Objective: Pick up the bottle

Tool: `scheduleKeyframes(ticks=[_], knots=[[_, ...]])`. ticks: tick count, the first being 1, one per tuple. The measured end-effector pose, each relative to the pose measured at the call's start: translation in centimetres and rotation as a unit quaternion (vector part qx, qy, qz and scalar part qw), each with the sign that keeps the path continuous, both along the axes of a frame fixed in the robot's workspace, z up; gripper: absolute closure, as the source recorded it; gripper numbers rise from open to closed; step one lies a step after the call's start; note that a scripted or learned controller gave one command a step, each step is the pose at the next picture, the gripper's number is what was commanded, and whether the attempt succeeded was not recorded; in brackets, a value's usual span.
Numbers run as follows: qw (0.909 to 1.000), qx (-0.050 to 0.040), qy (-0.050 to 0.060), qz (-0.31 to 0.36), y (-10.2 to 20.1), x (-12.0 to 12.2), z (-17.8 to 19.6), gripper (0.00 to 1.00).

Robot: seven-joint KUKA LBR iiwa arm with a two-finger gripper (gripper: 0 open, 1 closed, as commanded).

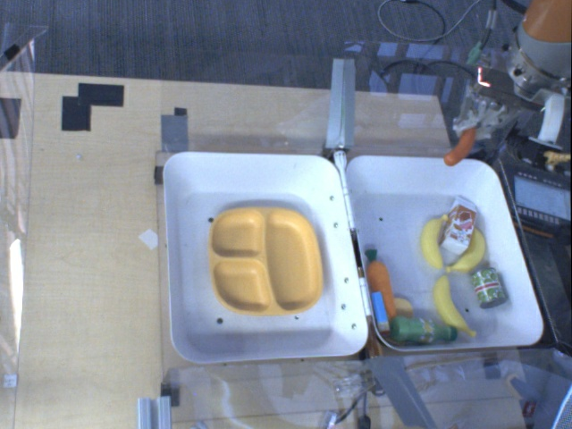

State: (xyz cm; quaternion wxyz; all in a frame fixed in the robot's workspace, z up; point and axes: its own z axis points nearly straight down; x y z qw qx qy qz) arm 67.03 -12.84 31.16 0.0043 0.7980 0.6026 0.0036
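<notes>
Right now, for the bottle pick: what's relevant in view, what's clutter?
Relevant:
- green bottle, lying along the right bin's front wall
- end effector, up past the right bin's far rim, with an orange object at its tip

Clutter:
- carrot
- two bananas
- small carton
- green can
- yellow divided tray, left bin

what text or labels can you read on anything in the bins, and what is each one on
No text reads clearly enough to quote.
Red and white carton, on a banana in the right bin: printed, too blurred to read.
Green can with a white and red label: too small to read.
Green bottle, lying at the right bin's front edge: no label legible.
Orange bottle with a blue label: illegible.
Yellow divided tray in the left bin: no markings seen.
</notes>
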Motion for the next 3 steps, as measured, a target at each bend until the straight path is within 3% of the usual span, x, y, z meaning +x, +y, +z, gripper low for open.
scheduleKeyframes(ticks=[1, 2, 3], knots=[[0.9999, 0.0003, 0.003, 0.012, -3.1, -4.5, -4.3, 1.0], [0.9999, 0.0005, 0.003, 0.014, -2.3, -9.7, -1.2, 1.0], [0.9998, 0.0, 0.002, -0.019, -6.1, -14.9, 5.0, 1.0]])
